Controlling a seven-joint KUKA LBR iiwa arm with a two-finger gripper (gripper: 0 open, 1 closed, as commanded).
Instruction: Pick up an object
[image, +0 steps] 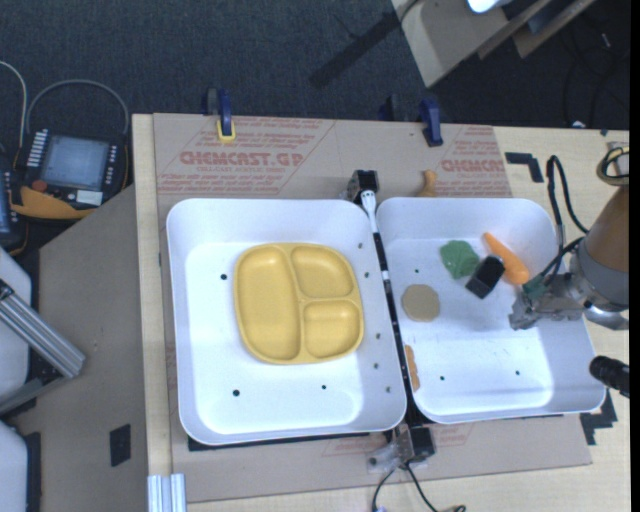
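Pincer (527, 308): mine, hanging low at the right side of the right bin (480, 390); whether it is open or closed, I cannot tell, and I am seeing nothing gripped in it. Objects in that bin, nearest first: black block (485, 277), lying just left of my pincer; orange carrot (507, 258), touching the block; green lump (460, 258); tan disc (421, 302). Left bin (200, 380): holding a yellow divided plate (298, 301).
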